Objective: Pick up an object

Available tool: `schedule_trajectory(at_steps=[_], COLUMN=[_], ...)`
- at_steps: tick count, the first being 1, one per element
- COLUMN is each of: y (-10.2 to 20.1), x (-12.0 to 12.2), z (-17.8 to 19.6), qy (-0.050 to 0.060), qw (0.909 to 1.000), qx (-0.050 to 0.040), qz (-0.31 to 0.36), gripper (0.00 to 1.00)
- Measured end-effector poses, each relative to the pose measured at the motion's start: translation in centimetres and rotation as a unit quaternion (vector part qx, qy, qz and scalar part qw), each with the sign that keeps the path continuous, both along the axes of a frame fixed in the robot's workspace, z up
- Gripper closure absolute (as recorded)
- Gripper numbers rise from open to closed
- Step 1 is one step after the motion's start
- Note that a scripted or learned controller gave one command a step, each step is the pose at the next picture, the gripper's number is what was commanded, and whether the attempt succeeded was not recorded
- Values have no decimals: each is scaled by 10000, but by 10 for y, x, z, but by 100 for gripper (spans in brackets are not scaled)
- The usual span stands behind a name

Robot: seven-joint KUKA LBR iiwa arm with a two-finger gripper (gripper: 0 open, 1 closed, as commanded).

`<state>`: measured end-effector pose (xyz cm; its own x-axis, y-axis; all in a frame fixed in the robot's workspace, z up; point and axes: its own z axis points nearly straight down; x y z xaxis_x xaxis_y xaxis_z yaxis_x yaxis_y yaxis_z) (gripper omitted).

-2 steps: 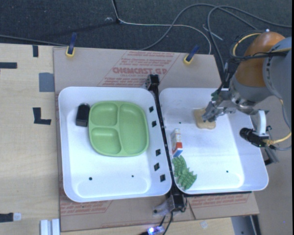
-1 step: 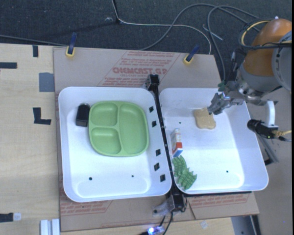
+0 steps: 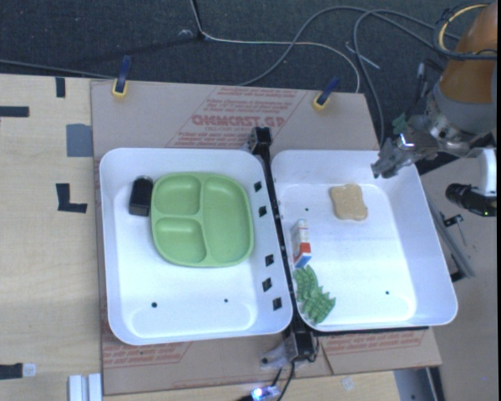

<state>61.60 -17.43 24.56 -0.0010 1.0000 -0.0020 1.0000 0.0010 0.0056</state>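
We see the jaws [image 3: 386,164] over the right bin's [image 3: 417,249] far rim, their gap unreadable, with a tan biscuit [image 3: 349,201] just below-left of them, a small tube [image 3: 301,242] and green leafy piece [image 3: 314,293] further off, and a green divided plate [image 3: 202,220] and black block [image 3: 140,196] in the left bin [image 3: 125,299].

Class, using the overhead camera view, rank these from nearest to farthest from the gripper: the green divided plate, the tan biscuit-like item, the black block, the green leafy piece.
From the gripper:
1. Tan biscuit-like item, right bin, upper part.
2. Green leafy piece, right bin, lower left.
3. Green divided plate, left bin, centre.
4. Black block, left bin, beside the plate's left edge.
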Motion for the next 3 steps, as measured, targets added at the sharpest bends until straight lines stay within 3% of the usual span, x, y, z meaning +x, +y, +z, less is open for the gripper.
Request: schedule_trajectory(at_steps=[2,3], y=[106,167], x=[-51,-63], z=[-8,-13], qy=[38,42], qw=[10000,10000], qx=[18,19], qz=[23,30], gripper=[100,100])
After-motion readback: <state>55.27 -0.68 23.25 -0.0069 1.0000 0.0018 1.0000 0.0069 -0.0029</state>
